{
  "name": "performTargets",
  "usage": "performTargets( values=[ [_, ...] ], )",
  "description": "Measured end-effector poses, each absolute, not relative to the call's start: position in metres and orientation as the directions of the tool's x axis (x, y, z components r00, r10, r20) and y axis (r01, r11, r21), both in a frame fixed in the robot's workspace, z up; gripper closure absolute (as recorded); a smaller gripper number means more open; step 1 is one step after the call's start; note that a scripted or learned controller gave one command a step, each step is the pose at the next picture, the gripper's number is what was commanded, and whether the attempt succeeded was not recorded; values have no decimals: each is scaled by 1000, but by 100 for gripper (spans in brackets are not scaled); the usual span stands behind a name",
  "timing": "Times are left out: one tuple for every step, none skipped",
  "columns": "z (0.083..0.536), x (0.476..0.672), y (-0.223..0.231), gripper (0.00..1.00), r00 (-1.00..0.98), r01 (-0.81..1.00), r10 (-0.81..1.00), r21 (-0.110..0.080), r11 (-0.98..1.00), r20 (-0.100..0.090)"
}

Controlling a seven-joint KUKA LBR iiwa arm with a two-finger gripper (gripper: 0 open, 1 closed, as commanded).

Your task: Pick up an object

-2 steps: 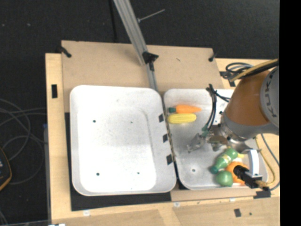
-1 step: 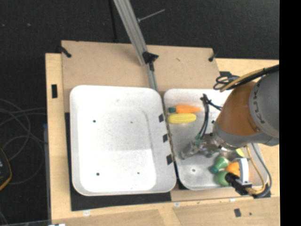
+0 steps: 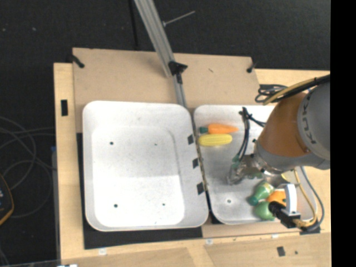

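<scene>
Worktop (image 3: 128,77) of pale tan board carries two shallow white plastic bins side by side, set close so that an object lifted from one could be dropped in the other with a short swing. On the left, the larger white bin (image 3: 92,149) shows bare speckled floor with a few dark dots. A grey metal strut (image 3: 158,32) slants down from the top and ends at the seam between the bins.

Right of the seam, the second white bin (image 3: 219,204) holds the candidates for picking. Near its upper left lie an orange carrot-shaped toy (image 3: 222,129) and, just below and touching or nearly touching it, a yellow corn-cob toy (image 3: 215,140), both lying flat and crosswise. Further right, the gripper (image 3: 240,172) hangs low over the bin floor, between these two toys and a green and orange toy cluster (image 3: 264,196) at the lower right corner. Whether the fingers are spread or closed I cannot tell, and nothing is visibly between them. The grey arm with its orange band (image 3: 283,129) reaches in from the right, covering that side of the bin.
</scene>
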State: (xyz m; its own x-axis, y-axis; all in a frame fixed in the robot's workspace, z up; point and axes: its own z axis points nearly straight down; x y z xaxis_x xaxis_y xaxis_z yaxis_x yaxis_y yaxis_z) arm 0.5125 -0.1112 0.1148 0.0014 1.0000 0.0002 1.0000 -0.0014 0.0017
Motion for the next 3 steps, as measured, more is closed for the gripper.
performTargets(
  values=[
    [160, 519, -107, 100, 0, 1000, 1000, 5, 0, 0],
    [222, 519, -109, 100, 0, 1000, 1000, 6, 0, -1],
    [271, 520, -109, 100, 0, 1000, 1000, 5, 0, -1]
  ],
)
